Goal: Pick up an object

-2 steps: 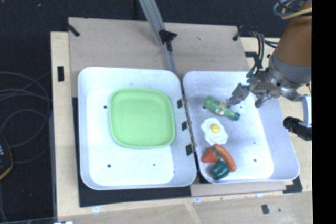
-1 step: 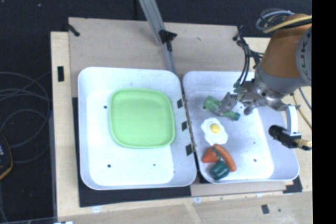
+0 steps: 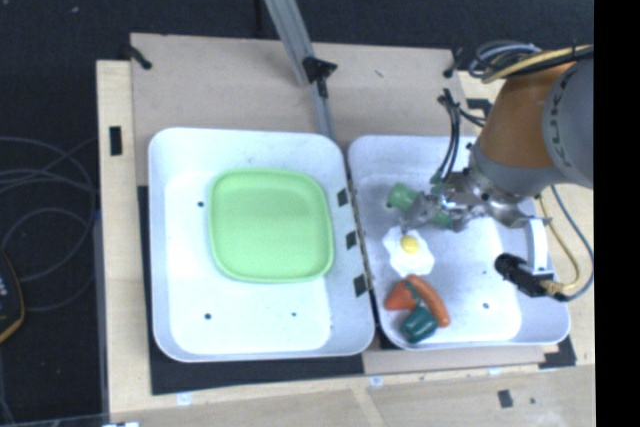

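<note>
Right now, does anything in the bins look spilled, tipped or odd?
Nothing stands out. The green plate lies flat in the left bin; the fried egg and carrot lie loose in the right bin.

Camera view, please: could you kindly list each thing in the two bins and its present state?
Green plate: lying flat in the left bin.
Fried egg toy: flat in the right bin, yolk up.
Orange and green toys: piled near the right bin's front edge.
Small green piece: lying beside the claw.
Claw: low over the right bin, grip unclear.
</note>
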`<state>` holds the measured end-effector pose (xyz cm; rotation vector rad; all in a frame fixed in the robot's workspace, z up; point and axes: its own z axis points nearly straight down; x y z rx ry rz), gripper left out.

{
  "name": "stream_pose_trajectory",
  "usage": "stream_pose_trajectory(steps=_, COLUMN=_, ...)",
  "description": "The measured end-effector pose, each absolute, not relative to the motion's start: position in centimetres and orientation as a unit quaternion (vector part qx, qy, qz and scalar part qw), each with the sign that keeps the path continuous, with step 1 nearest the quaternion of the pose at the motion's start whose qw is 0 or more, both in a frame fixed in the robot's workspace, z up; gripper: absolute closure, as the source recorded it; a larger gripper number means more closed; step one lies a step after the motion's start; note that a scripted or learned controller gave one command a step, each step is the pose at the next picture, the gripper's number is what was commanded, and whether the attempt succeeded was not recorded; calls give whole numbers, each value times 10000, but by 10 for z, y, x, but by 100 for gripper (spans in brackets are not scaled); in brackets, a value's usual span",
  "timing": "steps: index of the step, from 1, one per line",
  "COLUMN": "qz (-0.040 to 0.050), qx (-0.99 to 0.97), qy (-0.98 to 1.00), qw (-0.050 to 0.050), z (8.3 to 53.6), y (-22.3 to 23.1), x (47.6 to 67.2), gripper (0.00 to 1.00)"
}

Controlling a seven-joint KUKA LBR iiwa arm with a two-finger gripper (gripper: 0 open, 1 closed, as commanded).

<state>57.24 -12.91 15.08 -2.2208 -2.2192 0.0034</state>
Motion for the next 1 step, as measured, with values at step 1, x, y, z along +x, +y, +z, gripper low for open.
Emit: stream_pose_trajectory(steps=1, qz=3, qx=-7074, qy=-7068, qw=-2, z=100, y=-130, x=572, gripper=0)
